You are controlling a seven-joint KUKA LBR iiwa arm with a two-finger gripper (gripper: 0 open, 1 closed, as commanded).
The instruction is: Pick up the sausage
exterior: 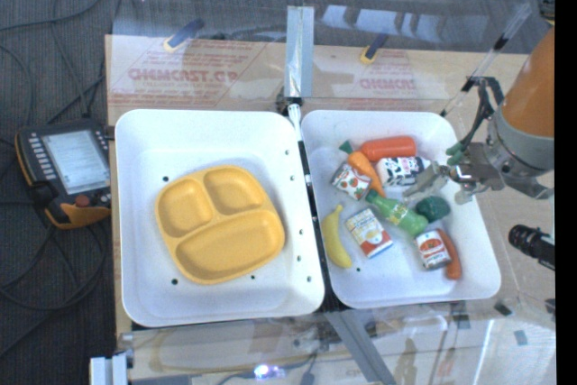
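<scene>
**Sausage lay at the back of the right bin, claw low to its right**

You had the arm [534, 108] reaching in from the right, its orange band above the wrist at the frame's edge. The claw [431, 180] sat low over the right bin [478, 284], close to its right wall, with its fingers [416, 187] pointing left toward the pile of items. You could not tell from this view whether those fingers were spread or pressed together; they blurred into the items beneath, and nothing showed clearly between them.

The sausage [389, 147], a reddish-orange cylinder, lay on its side near the bin's back wall, running roughly left to right. It was up and to the left of the claw, near but apart from it. Just in front of the sausage lay a white carton [401, 169] with dark patches, which sat between the sausage and the fingertips. A carrot [362, 167] lay to the sausage's left, tilted, beside a small can [352, 182].

Further forward you had a green bottle [397, 213], a dark green vegetable [433, 208] just below the claw, a red-labelled box [368, 232], a banana [337, 239] along the bin's left wall, and a red can [434, 249] near the front right.

The left bin [144, 284] held a yellow tray [221, 223] with three compartments. A pendant [65, 171] lay on the floor to the left of the bench.
</scene>
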